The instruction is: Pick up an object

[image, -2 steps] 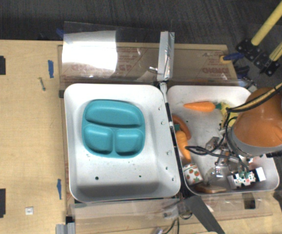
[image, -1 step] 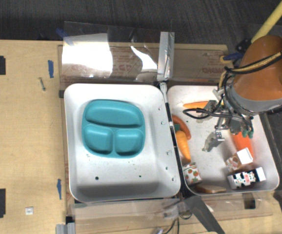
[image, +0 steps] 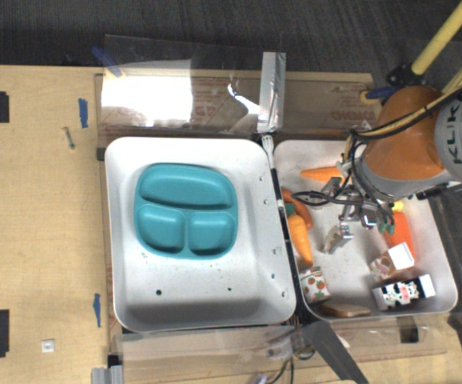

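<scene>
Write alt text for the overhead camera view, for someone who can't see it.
A grey and orange robot arm lowers its gripper into the right bin among carrots and small cartons. The left bin holds a teal divided plate.

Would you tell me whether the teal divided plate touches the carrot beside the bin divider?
Apart: the camera view shows the teal plate in the left bin, the carrot in the right.

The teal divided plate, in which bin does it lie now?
In the camera view, the teal divided plate lies in the left bin, in its upper half, apart from the carrots in the right bin.
</scene>
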